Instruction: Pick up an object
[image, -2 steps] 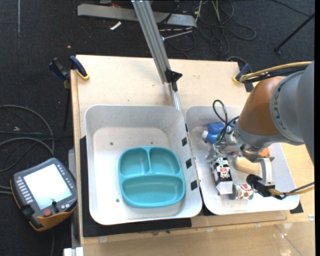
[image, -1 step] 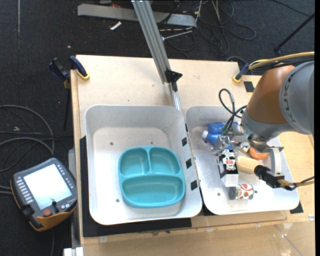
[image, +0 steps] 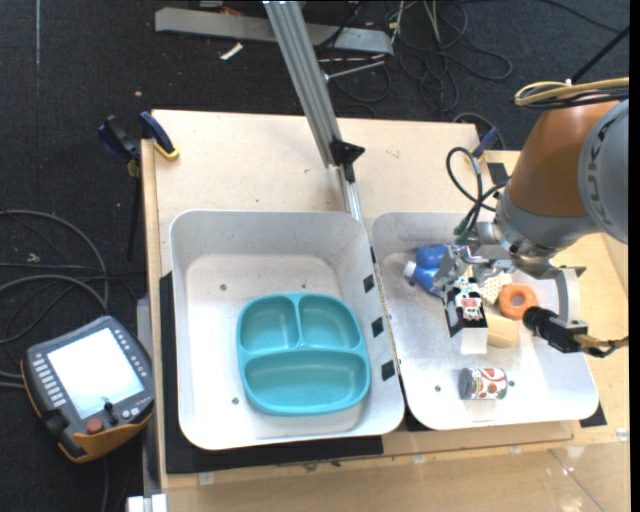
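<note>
Hovering low in the right bin (image: 560, 400), the gripper (image: 466, 300), open or closed unclear, crowds clustered objects.

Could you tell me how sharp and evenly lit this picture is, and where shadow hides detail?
Camera view: lighting is bright and even on both bins, with the teal tray crisp and free of glare; the arm throws shadow over the gripper, so the small items there blur together; the dark floor keeps little detail beyond cables.
</note>
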